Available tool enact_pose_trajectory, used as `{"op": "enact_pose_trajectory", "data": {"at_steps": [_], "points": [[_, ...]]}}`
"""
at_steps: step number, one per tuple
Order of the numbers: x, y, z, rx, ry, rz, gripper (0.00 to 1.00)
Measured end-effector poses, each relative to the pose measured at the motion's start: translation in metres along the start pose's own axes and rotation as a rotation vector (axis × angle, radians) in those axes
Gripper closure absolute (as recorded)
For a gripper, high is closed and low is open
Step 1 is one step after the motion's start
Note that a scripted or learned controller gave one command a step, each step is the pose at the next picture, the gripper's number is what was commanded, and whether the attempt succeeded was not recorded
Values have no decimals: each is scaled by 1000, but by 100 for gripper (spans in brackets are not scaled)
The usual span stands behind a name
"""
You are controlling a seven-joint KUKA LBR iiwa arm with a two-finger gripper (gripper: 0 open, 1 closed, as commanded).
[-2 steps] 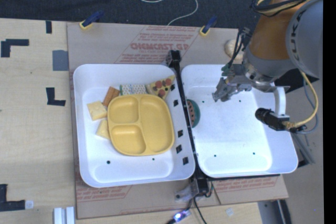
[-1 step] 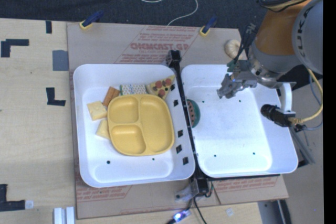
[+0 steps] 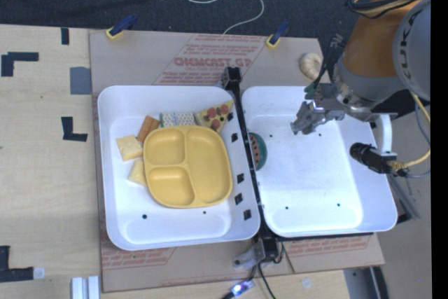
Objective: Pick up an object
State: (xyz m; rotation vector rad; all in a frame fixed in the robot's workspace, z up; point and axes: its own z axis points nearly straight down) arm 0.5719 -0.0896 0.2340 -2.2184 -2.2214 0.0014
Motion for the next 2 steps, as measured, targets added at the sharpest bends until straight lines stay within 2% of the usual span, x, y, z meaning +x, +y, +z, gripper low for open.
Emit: {"op": "enact_pose_trajectory", "data": {"at_steps": [1,2], "points": [[3,-3,21,2,-1,0,100],[-5,4,1,-2,-1,0,100]]}}
